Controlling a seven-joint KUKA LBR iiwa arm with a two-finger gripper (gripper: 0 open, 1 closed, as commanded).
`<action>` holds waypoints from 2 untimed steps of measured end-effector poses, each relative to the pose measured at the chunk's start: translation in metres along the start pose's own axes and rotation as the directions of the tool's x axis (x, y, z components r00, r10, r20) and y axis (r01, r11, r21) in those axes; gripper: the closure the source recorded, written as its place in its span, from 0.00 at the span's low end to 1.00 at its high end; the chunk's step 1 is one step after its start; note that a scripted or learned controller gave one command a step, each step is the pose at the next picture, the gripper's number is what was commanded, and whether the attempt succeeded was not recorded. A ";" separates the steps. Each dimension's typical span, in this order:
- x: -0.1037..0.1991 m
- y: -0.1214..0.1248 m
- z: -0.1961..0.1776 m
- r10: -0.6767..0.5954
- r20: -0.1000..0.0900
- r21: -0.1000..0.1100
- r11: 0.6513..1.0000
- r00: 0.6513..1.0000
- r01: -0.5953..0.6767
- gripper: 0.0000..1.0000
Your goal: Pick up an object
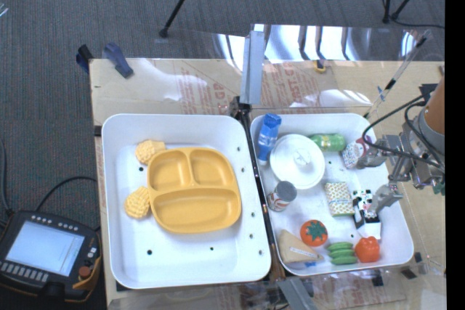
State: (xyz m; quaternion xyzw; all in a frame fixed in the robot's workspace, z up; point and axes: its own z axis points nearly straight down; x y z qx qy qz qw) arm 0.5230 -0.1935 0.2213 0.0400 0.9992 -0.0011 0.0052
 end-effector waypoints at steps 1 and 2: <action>0.031 -0.006 0.121 -0.083 -0.005 -0.002 0.997 0.997 0.083 0.00; 0.042 0.042 0.124 -0.079 0.018 0.005 0.997 0.997 0.079 0.00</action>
